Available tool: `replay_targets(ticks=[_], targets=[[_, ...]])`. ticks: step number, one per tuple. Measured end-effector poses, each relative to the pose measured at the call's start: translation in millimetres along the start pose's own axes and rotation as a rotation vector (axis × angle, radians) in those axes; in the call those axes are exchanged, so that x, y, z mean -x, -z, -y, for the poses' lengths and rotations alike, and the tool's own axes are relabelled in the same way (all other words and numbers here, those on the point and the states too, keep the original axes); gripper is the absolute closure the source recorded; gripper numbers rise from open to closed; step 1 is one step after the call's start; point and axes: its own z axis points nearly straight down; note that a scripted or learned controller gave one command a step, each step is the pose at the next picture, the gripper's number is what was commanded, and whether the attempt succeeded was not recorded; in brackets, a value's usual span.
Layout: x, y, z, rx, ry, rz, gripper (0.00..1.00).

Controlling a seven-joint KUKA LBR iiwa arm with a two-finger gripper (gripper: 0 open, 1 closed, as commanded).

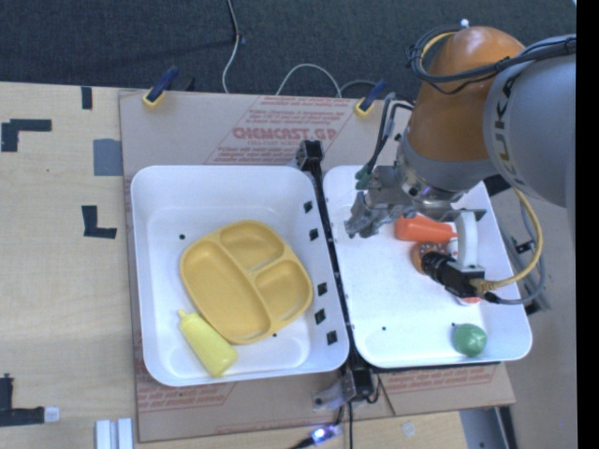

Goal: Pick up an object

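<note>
My gripper point(363, 219) hangs low over the upper left part of the right bin point(393, 340), close to the divider between the bins. An orange carrot-shaped object point(423, 227) lies just right of it, partly under the wrist. Below the carrot a small reddish-brown item point(429, 251) peeks out, mostly hidden by the robot. A green ball point(469, 339) rests in the right bin's near right corner. The arm hides whether anything sits in the gripper.
The left bin point(150, 204) holds a yellow divided plate point(246, 279) and a yellow squeeze bottle point(207, 342) at its near left. Black clips line the wall between the bins point(323, 251). The grey arm with its orange band point(463, 92) covers the right bin's far side.
</note>
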Motion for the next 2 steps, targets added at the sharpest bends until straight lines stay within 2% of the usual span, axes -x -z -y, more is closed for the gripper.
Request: replay_targets(ticks=[2], targets=[[-93, -30, -42, 0.000, -0.002, 0.002, 1.00]])
